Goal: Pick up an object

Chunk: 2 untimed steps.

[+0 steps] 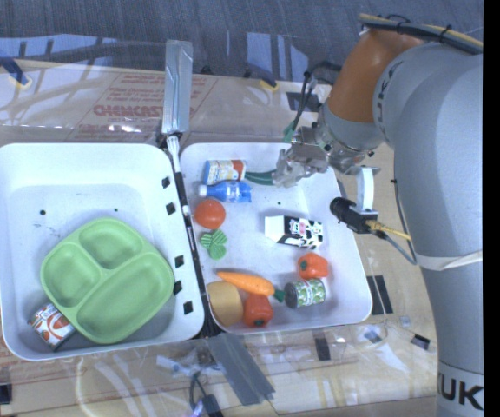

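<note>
My hand (pixel 295 165) hangs over the top part of the right bin (pixel 354 259), near its back wall. I cannot tell if it is spread or pressed together. Just left of it lie a small can (pixel 225 171) and a blue bottle (pixel 227 191), touching each other. Below them sit a red tomato (pixel 210 214) and a green toy (pixel 216 245). A cow-print milk carton (pixel 294 230) lies in the middle. Lower down are a red pepper (pixel 313 265), a green can (pixel 306 293), a carrot (pixel 245 281) and a tan round thing (pixel 225 301). The left bin (pixel 24 172) holds a green plate (pixel 107 279) and one can (pixel 49 325).
</note>
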Tool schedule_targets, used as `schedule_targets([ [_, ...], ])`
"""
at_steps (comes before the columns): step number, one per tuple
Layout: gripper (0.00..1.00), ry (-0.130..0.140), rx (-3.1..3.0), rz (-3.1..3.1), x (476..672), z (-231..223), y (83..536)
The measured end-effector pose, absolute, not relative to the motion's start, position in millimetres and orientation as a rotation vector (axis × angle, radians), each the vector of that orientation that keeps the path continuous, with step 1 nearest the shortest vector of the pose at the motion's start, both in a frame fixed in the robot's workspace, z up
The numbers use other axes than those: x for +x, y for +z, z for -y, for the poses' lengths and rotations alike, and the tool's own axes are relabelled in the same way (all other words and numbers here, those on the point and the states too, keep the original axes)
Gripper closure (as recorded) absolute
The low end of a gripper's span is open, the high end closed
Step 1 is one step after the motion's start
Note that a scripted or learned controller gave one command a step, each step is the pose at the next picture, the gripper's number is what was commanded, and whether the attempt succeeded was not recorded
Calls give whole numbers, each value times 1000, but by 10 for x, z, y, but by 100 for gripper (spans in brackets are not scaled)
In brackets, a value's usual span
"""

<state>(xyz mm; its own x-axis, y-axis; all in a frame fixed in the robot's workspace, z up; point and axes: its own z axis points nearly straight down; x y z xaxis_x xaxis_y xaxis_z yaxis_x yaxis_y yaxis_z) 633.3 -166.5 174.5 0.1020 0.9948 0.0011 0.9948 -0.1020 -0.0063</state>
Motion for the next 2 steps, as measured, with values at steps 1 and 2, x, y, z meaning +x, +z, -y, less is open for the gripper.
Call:
schedule_targets([
  [1,0,5,-2327,2102,6334,1662,1746],
  [2,0,1,-2270,2167,6568,1147,1547],
])
